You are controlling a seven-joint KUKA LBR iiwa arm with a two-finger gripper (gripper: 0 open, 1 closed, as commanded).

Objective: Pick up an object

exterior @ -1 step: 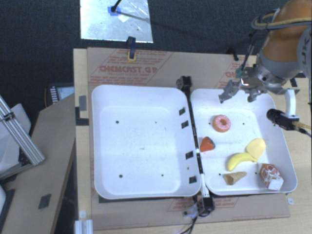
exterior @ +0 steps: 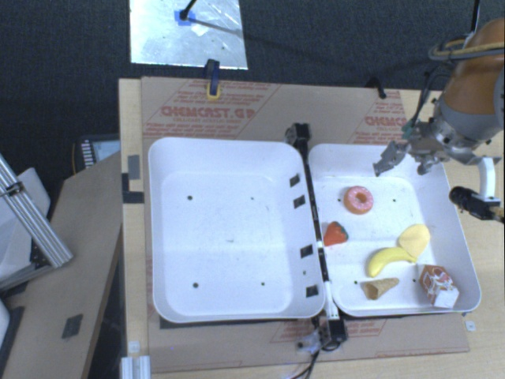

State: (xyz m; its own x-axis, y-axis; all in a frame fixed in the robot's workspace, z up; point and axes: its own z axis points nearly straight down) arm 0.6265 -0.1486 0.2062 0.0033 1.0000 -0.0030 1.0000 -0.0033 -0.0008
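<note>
The right bin point(exterior: 442, 212) holds a pink frosted donut point(exterior: 359, 200), a red strawberry point(exterior: 336, 234) by its left wall, a yellow banana point(exterior: 383, 260), a yellow lemon-like piece point(exterior: 415, 238), a tan cone point(exterior: 379, 288) and a red-and-white carton point(exterior: 436, 284). My gripper point(exterior: 406, 156) hangs over the bin's far edge, up and to the right of the donut, apart from every object. Its fingers point(exterior: 387, 163) are spread with nothing between them.
The left bin point(exterior: 158, 212) lies beside the right one, with a black hinge strip point(exterior: 312, 227) between them. Both rest on a cardboard sheet point(exterior: 237, 109). A shiny metal plate point(exterior: 188, 20) lies beyond the bench, and an aluminium frame point(exterior: 31, 219) stands at far left.
</note>
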